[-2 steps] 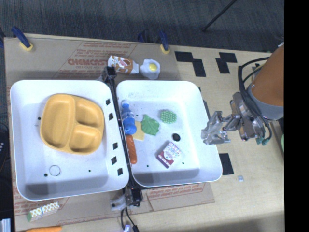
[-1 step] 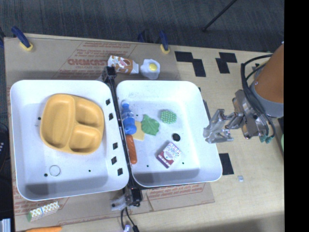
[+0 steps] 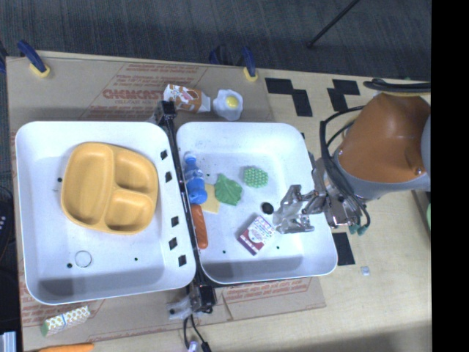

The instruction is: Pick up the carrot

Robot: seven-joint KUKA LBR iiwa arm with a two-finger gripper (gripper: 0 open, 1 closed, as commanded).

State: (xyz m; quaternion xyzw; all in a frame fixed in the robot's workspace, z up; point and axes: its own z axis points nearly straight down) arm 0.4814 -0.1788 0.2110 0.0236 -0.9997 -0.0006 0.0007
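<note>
The carrot point(image 3: 199, 226) is a short orange stick lying lengthwise against the left wall of the right bin point(image 3: 293, 134), just below a blue bottle point(image 3: 194, 181). My gripper point(image 3: 286, 217) hangs over the right part of that bin, well to the right of the carrot and apart from it. It stands open with nothing between its fingers. A red and white packet point(image 3: 256, 235) lies just to its left, and a small black piece point(image 3: 267, 208) sits close by.
The right bin also holds a yellow slice point(image 3: 212, 201), a green leaf point(image 3: 228, 191) and a green round piece point(image 3: 254, 176). A yellow divided plate point(image 3: 110, 187) sits in the left bin point(image 3: 44, 270). A brown packet point(image 3: 183, 97) and a fried egg toy point(image 3: 228, 104) lie behind the bins.
</note>
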